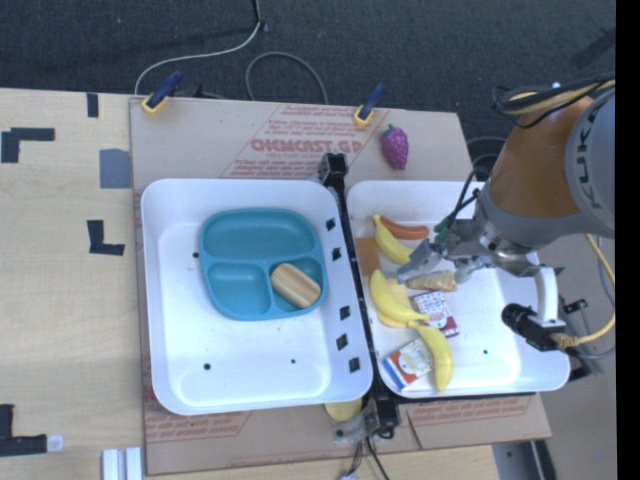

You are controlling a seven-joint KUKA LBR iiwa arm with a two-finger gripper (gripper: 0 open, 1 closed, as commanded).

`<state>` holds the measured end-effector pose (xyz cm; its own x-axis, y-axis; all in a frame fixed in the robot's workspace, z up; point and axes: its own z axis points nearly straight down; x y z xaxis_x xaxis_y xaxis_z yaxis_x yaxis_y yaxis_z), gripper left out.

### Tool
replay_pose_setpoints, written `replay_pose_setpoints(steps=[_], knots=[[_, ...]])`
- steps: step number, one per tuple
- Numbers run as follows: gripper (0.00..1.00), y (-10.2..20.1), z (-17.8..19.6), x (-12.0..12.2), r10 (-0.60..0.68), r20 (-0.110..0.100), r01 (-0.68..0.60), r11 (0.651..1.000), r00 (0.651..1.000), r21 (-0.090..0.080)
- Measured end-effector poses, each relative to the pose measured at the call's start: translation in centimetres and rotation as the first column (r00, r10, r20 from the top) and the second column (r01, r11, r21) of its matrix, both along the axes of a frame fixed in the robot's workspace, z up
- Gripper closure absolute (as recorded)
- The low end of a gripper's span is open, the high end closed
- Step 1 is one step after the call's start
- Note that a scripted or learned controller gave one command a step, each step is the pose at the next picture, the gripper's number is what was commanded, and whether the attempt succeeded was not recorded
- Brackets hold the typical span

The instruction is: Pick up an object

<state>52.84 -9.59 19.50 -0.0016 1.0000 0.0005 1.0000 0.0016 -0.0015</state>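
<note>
Bananas [398, 304], two yellow curved ones, lie in the right bin [520, 368] just left of our gripper [425, 266]; whether it is wide or narrow we cannot tell. Both white bins rest on brown cardboard [290, 143]. The left bin [180, 368] holds one teal tray [245, 268].

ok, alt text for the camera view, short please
The gripper hangs low over the right bin, just above bananas, a hot dog and small packets. The left bin holds a teal divided plate with a bread roll.
</note>
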Motion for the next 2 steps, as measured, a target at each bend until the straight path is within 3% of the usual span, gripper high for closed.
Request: replay_pose_setpoints(steps=[1,2], knots=[[0.00,0.0,-10.1,5.9,0.000,0.001,0.000,1.000,1.000,-0.001],[0.00,-0.6,-11.0,13.0,0.002,0.002,-0.002,1.000,1.000,-0.001]])
